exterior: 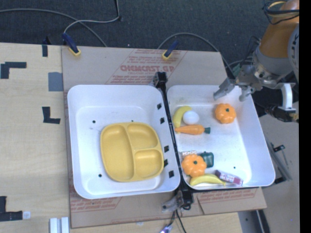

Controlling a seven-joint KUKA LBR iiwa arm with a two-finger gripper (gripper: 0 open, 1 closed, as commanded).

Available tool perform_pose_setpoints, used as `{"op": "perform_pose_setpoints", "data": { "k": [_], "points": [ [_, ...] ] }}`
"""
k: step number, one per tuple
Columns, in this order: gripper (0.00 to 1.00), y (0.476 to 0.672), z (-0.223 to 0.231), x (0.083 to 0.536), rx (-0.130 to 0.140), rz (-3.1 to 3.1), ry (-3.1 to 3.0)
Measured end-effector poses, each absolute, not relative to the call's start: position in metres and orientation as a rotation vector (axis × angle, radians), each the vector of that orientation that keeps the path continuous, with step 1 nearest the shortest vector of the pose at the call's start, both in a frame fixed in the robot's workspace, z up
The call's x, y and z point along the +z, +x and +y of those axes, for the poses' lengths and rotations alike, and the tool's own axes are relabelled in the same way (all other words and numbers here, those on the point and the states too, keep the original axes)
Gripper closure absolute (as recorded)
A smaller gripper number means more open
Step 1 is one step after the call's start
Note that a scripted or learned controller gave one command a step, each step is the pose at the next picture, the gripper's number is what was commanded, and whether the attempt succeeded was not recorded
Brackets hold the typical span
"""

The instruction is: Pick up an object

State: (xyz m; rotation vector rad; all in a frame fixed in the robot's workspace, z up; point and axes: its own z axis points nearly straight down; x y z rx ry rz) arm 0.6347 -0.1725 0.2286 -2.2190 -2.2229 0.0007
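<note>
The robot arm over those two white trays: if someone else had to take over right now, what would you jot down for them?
Gripper: open, holding nothing, at the far edge of the right bin, just above and beside a small orange pumpkin.
Right bin also holds: a banana with a white egg against it, a carrot, a second pumpkin, another banana, a dark green item and a small purple-red packet.
Left bin: a yellow divided plate.
Done: nothing picked yet.
Left: close on one object and lift it.
</note>
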Motion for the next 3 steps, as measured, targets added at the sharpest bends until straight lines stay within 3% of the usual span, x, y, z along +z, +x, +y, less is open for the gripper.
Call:
{"op": "perform_pose_setpoints", "data": {
  "k": [1, 2, 3],
  "points": [
    [0.0, 0.634, -0.219, 0.096, 0.003, -2.222, -2.221],
    [0.0, 0.67, -0.194, 0.087, -0.003, -2.228, -2.222],
    [1.0, 0.671, -0.194, 0.097, -0.001, -2.23, -2.221]
  ]
}}
